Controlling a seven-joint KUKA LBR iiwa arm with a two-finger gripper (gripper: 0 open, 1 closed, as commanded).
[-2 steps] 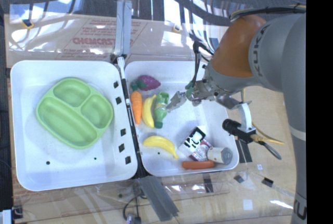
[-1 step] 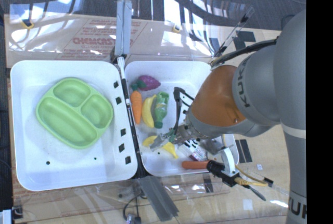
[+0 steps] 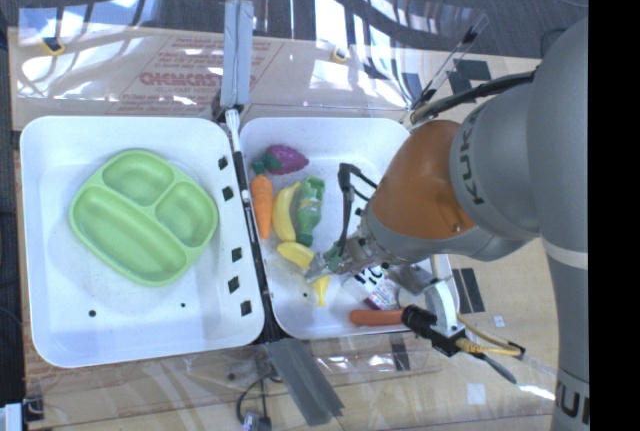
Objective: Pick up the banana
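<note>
The banana [image 3: 285,211] lies hemmed between the carrot [image 3: 262,205] and green bottle [image 3: 309,204], open from above.

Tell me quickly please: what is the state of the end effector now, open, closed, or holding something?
End effector: cannot be told; it sits low in the right bin, beside the banana.

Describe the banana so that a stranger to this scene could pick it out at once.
Of the two white bins, take the right bin, where the toy food lies. Near its left wall an orange carrot lies lengthwise, and the banana lies just right of it, with a green item on its other side. It is the long, slightly curved yellow piece between those two.
</note>
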